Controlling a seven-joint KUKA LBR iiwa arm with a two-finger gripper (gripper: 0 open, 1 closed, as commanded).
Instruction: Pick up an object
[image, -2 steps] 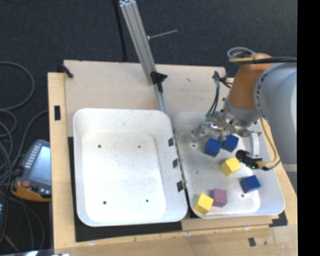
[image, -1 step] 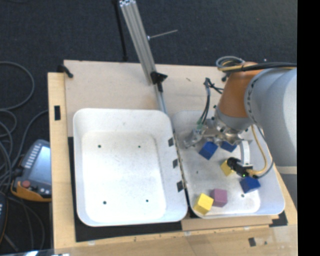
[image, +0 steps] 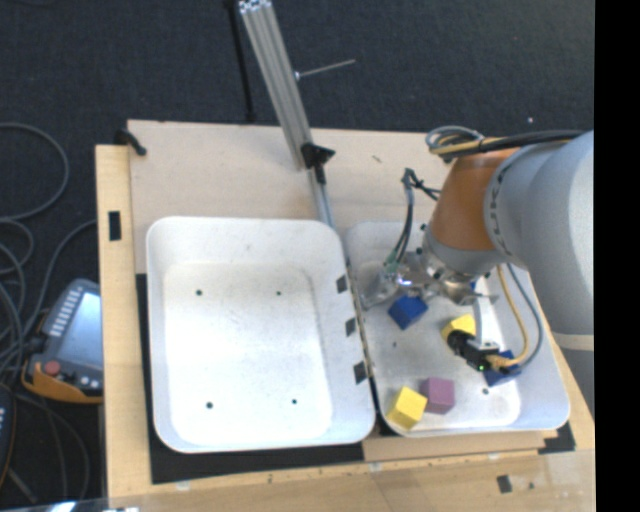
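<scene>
My gripper (image: 398, 291) is low over the upper left part of the right bin (image: 535, 405), close to the wall between the two bins. A blue block (image: 407, 313) lies right under and against its tip; whether it sits between the jaws is hidden by the wrist. A yellow cube (image: 408, 406) and a purple cube (image: 438, 394) rest side by side near the bin's front edge, apart from the gripper.
The left bin (image: 170, 250) stands beside the right one. A slanted metal pole (image: 283, 90) rises behind the bins. The thick grey arm with its orange band (image: 470, 205) covers the right bin's back right part. A small yellow piece (image: 460, 326) lies right of the blue block.
</scene>
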